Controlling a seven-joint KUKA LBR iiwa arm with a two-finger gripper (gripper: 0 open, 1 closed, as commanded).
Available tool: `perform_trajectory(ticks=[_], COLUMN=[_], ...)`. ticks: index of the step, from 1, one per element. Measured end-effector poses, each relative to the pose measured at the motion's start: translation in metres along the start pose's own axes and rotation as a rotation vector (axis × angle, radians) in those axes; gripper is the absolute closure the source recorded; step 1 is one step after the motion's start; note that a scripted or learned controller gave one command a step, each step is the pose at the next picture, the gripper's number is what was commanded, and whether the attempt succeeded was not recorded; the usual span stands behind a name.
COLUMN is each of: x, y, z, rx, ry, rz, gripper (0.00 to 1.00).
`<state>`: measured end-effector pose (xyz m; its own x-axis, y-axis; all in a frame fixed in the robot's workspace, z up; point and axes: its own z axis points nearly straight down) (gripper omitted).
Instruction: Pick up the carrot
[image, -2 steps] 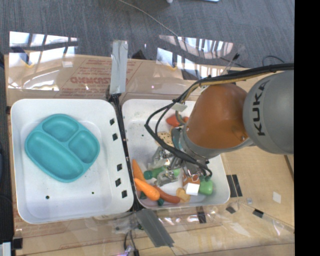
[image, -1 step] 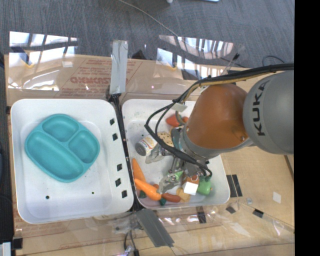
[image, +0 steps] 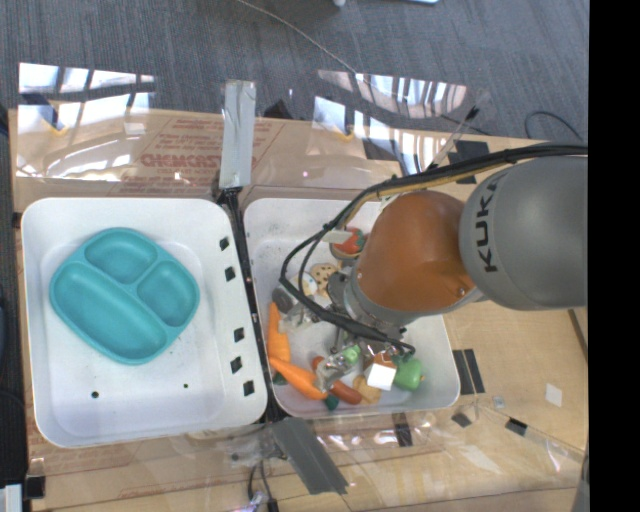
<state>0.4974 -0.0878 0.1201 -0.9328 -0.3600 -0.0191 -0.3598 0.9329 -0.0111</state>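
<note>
I am reaching down into the right shallow white plastic bin with my grey arm and its orange wrist band, and my two-finger pincer is sitting low among the clutter near the bin's near wall — whether it is spread or pressed together I cannot tell, since my own wrist and cables are covering much of it. The long orange carrot is lying near the bin's near-left corner, slanting along the floor, just left of my pincer and close to a second short orange piece standing against the left wall. Nothing is showing between my fingertips, so I am judging the pick as not yet made. To do this well I should be shifting a little left, lining up across the carrot's narrow width rather than along its length, and coming down at its middle — clear of the small white cube and the green round toy on my right. The left white bin is holding a teal divided plate.
</note>
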Motion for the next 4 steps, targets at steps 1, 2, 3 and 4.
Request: perform_trajectory(ticks=[1, 2, 3, 4], x=[-0.002, -0.017, -0.043, -0.043], y=[0.000, 0.038, 0.079, 0.013], z=[-0.009, -0.070, -0.069, -0.069], rx=[0.001, -0.016, -0.020, -0.021], ry=[0.000, 0.016, 0.014, 0.014], rz=[-0.005, -0.374, -0.687, -0.807], gripper=[1.00, 1.00, 1.00, 1.00])
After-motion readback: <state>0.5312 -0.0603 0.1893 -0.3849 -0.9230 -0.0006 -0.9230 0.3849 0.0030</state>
